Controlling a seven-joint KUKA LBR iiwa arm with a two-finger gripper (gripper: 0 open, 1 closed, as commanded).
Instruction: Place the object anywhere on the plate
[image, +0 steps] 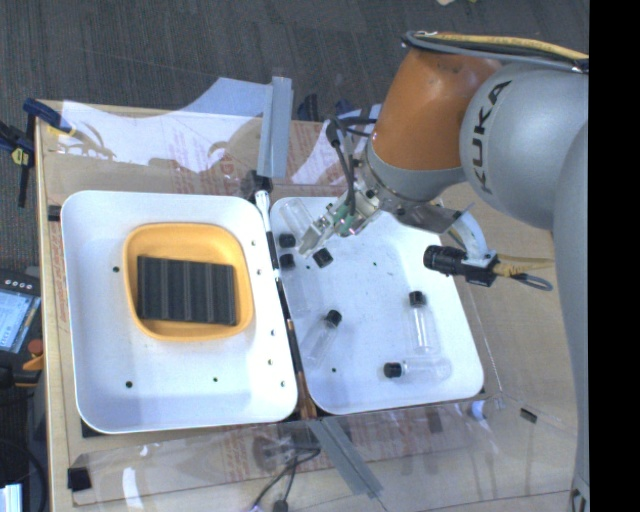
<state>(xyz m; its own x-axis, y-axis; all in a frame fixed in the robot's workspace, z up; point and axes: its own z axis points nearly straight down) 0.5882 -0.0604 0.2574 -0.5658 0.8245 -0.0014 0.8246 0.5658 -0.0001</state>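
I have the arm (500, 130) in from the right, its bulk hanging over the right bin (455, 300); the left bin (90, 300) sits across the divider and carries the plate (150, 245), a yellow rounded dish with a dark ribbed insert in its middle, well off to the gripper's left. The gripper (322, 232) hangs low over the right bin's upper-left corner; from this slant I cannot tell its state or whether anything sits in it. The objects are clear vials with black caps. Just under the gripper tip are two or three caps (322, 257), hard to separate. Further out lie a vial (325, 335) toward the bin's middle, a vial (420, 320) on the arm side, and a vial (420, 370) at the near edge, well apart. My judgement: light, stiff, smooth and round, so apt to roll or squirt free; possibly brittle. I would take one across the body near its cap, fingers square to the long axis, gently.
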